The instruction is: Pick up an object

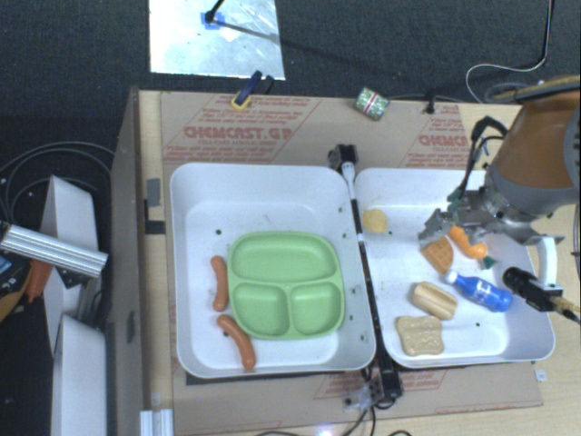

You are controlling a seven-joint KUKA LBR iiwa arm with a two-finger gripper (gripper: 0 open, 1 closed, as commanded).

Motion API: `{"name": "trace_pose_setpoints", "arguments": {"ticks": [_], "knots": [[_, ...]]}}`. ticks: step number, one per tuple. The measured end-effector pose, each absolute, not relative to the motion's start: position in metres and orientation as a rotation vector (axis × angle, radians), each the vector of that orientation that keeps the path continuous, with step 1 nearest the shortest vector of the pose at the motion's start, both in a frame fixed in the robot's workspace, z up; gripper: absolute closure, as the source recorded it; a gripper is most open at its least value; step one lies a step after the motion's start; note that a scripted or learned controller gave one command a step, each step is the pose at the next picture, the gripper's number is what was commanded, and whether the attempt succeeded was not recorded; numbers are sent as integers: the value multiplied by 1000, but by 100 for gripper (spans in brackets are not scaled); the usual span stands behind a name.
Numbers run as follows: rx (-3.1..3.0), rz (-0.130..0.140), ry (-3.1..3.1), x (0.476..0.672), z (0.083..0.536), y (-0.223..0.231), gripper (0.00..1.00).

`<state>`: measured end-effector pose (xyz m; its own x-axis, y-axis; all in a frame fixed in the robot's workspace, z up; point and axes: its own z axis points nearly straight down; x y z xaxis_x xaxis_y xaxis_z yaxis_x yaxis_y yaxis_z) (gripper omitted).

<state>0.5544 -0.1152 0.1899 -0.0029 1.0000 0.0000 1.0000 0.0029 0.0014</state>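
The right bin (399,187) holds a pale yellow disc (375,220), an orange waffle-like piece (438,253), a small orange carrot-like thing (465,241), a blue bottle (481,291), a tan bun (434,300) and a slice of toast (420,334). My gripper (440,227) reaches in from the right and hangs low over the bin. It sits just above the waffle piece and beside the small orange thing. Nothing shows as held in it.
The left bin (195,207) carries a green divided plate (286,284) and two sausages (219,282) (238,340) to its left. Behind the bins, a small green can (371,104) and a blue-yellow clip (247,92) lie on the cardboard.
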Motion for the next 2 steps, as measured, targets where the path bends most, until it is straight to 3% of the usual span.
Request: {"name": "trace_pose_setpoints", "arguments": {"ticks": [1, 2], "knots": [[2218, 1, 2221, 567, 84, -163, 0], [2218, 4, 2221, 568, 95, -163, 100]]}}
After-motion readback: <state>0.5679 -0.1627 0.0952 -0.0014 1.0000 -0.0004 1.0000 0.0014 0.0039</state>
